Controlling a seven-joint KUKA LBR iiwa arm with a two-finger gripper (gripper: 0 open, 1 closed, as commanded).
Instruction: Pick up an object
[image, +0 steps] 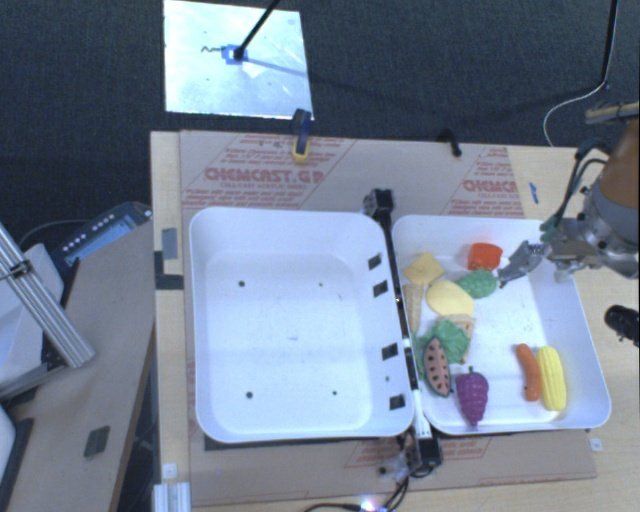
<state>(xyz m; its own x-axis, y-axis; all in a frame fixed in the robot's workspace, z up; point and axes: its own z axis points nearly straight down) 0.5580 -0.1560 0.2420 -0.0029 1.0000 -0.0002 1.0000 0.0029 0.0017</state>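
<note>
The right bin (575, 310) holds several toy foods. A red piece (485, 254) and a green piece (478, 284) lie near its far side. Left of them are a yellow block (424, 268) and a yellow lemon (449, 298). A leafy green piece (455, 341), a watermelon slice (435, 366) and purple grapes (472, 394) lie toward the front. An orange carrot (527, 370) and yellow corn (551, 377) rest at the front right. My gripper (512, 270) hangs over this bin, just right of the green and red pieces, with nothing visibly held.
The left bin (290, 320) stands beside the right one, joined by a black-clipped divider (398, 320). A yellow clamp (300, 150) sits at the bench's far edge. Cables run near the arm (610, 215) on the right.
</note>
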